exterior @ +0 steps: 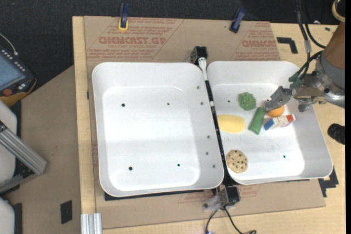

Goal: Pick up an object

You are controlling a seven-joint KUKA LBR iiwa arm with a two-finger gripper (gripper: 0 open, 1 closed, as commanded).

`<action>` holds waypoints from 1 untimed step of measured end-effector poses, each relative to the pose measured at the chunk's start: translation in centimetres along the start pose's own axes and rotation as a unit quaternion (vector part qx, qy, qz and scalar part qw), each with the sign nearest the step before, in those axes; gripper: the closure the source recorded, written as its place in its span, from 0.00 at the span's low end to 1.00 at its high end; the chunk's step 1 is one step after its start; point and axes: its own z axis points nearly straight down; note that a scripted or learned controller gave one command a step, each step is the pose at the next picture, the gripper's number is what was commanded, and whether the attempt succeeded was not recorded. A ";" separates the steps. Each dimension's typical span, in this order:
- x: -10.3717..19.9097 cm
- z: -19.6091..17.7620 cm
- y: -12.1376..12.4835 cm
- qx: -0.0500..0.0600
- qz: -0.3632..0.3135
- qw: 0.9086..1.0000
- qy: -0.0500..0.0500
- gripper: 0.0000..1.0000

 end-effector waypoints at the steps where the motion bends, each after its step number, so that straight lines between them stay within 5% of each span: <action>1: 0.0 -1.1 0.1 -0.002 0.000 1.000 -0.001 1.00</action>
